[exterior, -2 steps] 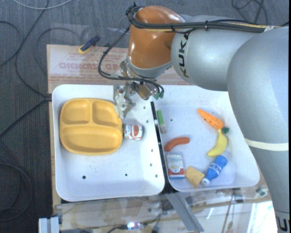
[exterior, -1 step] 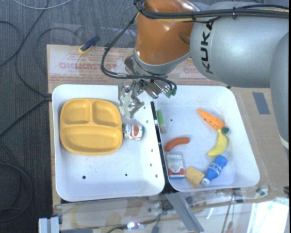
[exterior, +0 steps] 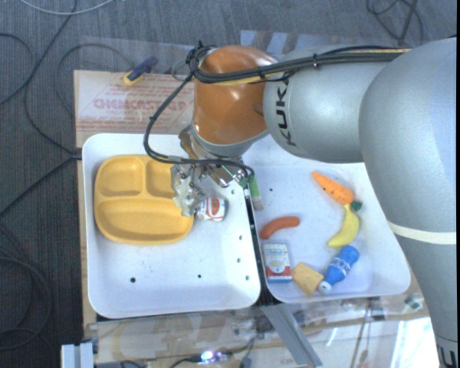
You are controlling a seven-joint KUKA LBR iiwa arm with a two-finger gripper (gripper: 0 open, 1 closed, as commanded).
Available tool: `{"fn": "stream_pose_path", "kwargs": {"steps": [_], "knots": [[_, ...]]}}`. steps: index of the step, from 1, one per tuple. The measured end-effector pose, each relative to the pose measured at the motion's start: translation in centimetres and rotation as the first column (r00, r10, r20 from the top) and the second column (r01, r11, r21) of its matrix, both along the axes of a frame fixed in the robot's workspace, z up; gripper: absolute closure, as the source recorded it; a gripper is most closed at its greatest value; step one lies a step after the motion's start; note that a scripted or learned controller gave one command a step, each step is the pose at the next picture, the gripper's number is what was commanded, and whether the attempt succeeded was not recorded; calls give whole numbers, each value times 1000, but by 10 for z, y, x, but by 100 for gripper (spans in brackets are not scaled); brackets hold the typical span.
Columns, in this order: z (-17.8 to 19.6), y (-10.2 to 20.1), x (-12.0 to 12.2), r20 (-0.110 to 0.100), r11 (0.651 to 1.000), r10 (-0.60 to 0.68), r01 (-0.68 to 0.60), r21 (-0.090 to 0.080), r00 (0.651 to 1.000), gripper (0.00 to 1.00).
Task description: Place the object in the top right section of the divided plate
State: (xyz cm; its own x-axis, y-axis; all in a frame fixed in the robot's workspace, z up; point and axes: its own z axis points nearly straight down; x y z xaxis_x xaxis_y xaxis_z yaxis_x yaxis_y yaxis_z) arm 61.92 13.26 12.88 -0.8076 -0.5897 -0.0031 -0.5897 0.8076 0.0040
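The yellow divided plate lies in the left part of the left white bin, with two small sections along its far side and one large section nearer the front. My gripper hangs low over the plate's right rim, beside the top right section. A small red and white object, perhaps a can, lies on the bin floor just right of the plate, close against the gripper's right side. Whether the gripper is touching it cannot be made out. The arm's orange band hides the bin behind the gripper.
The right bin holds a carrot, a banana, a red sausage, a small box, a blue bottle and a tan wedge. A dark divider separates the bins.
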Motion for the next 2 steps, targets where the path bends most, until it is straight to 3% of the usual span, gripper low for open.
{"fn": "stream_pose_path", "kwargs": {"steps": [1, 2], "knots": [[1, 0, 0, 1, 1000, 0, 0, 0, 1000, 0], [63, -9, -1, 4, 999, 54, -54, -4, 999, 0]]}}
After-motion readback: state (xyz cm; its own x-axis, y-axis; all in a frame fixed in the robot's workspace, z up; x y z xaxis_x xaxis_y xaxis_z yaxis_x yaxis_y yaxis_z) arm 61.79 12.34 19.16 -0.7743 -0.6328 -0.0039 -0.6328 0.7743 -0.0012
